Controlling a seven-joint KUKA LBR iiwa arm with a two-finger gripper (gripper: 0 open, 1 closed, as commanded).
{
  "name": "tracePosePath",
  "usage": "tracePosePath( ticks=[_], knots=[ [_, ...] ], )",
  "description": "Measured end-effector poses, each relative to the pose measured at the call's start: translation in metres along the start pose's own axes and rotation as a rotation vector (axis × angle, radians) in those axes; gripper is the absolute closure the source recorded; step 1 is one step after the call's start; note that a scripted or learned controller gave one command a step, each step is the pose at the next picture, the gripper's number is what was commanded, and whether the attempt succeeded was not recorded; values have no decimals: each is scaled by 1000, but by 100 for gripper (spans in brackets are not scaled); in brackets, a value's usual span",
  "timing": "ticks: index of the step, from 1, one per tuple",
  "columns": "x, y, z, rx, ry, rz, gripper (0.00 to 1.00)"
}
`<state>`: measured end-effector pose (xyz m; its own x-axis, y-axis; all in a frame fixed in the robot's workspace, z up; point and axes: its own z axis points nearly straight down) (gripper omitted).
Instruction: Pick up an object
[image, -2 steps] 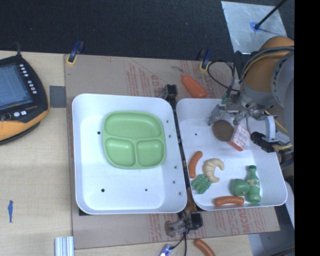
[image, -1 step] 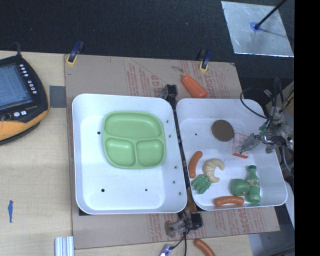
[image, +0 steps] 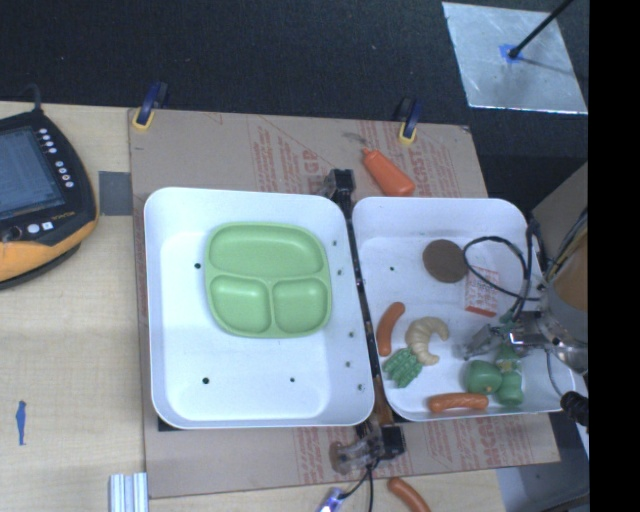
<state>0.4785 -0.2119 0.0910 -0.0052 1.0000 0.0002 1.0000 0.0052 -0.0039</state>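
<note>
My gripper (image: 497, 341) hangs low over the right side of the right bin (image: 400, 225), with black cables looped above it. Just beneath and in front of it lie a green pepper (image: 482, 377) and a second green piece (image: 511, 389). Further left in that bin are a tan croissant (image: 428, 338), an orange-red sausage (image: 389, 327) and a green broccoli piece (image: 403, 367). Another sausage (image: 458, 403) lies along the front wall. At the back sit a brown round cookie (image: 445, 260) and a red-and-white packet (image: 482, 291). Nothing is visibly held.
The left bin (image: 175, 300) holds a green divided plate (image: 268, 278). An orange carrot (image: 388, 172) lies on the cardboard behind the bins, and a sausage (image: 410, 492) lies in front. A teach pendant (image: 35, 190) rests at the far left.
</note>
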Motion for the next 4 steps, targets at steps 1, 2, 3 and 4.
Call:
tracePosePath(
  ticks=[1, 2, 3, 4],
  knots=[
    [0, 66, -2, -2, 0, 0, 0],
    [22, 124, -1, -1, 0, 1, 0],
    [65, 166, -2, -1, 1, 1, 0],
    [-1, 178, -2, -1, 0, 2, 0]
  ],
)
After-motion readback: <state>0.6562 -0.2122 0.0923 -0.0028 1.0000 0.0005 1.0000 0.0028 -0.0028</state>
